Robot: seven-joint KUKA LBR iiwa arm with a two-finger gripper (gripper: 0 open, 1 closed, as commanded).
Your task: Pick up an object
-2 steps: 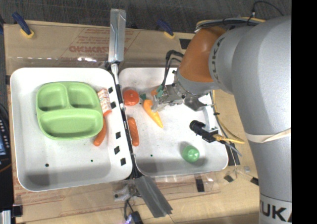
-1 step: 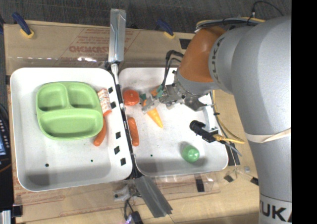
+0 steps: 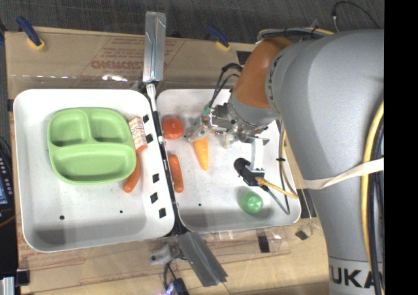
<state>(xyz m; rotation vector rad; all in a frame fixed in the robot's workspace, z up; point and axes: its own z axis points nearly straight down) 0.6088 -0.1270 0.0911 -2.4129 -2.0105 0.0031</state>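
Green tray [image 3: 88,145] is sitting in my left bin [image 3: 39,222]; tomato [image 3: 172,128], sausage [image 3: 176,173] and carrot [image 3: 202,153] are lying in the right bin [image 3: 215,222], and my gripper [image 3: 210,127] is hovering just above that carrot

Green tray [image 3: 88,156] smooth plastic, likely matt; white bins [image 3: 39,222] glossy plastic.
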